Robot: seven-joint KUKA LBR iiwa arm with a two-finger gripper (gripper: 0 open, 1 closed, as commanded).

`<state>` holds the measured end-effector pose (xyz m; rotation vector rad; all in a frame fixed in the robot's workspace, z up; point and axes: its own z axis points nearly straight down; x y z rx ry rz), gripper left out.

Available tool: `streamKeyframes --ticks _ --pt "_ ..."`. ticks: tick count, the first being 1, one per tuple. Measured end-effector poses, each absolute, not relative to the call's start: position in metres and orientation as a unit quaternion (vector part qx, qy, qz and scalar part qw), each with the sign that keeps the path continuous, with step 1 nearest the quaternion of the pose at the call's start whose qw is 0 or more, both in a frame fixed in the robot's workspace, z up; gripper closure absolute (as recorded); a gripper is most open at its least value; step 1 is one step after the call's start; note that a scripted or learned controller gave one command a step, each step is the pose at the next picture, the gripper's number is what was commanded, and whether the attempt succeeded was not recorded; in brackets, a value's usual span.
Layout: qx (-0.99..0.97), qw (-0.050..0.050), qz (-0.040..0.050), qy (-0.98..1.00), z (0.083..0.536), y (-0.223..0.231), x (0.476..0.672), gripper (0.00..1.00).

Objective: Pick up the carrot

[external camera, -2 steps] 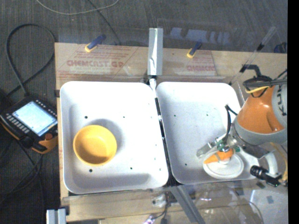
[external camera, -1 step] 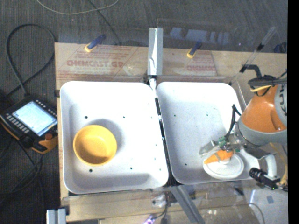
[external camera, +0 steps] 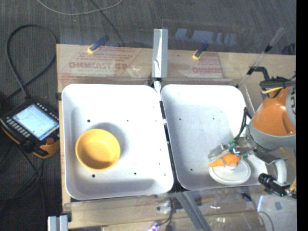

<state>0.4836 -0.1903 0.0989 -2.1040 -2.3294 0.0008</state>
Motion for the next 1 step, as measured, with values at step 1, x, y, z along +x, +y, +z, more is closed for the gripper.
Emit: streamKeyframes --ticks 1 --pt "-0.669 0.0 -0.0006 -0.743 0.1083 -0.1888 0.4853 1.0"
